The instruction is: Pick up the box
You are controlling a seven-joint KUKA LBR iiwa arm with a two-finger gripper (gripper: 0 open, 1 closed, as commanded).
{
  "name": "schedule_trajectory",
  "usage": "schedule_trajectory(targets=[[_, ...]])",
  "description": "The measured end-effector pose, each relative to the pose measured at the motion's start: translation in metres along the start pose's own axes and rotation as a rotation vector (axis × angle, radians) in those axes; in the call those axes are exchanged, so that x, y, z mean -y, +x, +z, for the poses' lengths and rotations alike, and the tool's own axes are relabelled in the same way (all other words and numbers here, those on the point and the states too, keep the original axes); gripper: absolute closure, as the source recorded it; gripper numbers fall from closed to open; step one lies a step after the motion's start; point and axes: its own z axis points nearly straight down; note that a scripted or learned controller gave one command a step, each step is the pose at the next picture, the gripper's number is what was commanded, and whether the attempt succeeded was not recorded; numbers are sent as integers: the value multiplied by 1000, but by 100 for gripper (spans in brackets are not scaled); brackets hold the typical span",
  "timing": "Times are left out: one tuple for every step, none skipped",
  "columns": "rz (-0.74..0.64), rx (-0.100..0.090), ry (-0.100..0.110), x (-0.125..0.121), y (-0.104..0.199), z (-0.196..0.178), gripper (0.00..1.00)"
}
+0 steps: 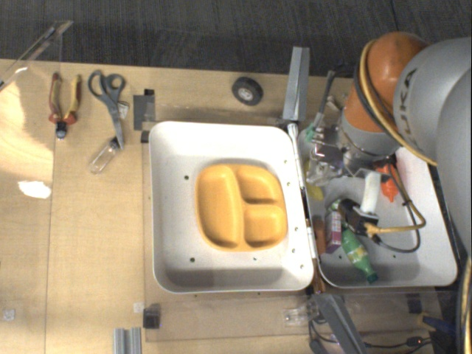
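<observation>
While the grey arm [435, 94] is bent low over the right bin [435, 264], its gripper [328, 157] is seen at that bin's upper left corner, but how it is set cannot be told. No box can be picked out for sure among the small things there. A green bottle [358, 253] is seen below. A yellow tray [242, 205] is laid in the left bin [169, 198]. Scissors [110, 98] and pliers [63, 102] are seen upper left.

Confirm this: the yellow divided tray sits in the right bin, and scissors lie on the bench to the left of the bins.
Wrong bin. The camera view shows the yellow divided tray in the left bin, not the right. The scissors do lie on the bench left of the bins.
</observation>
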Motion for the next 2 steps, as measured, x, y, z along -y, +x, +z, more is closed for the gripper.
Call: schedule_trajectory(targets=[[-164, 0, -2, 9, -40, 15, 100], [-164, 0, -2, 9, -40, 15, 0]])
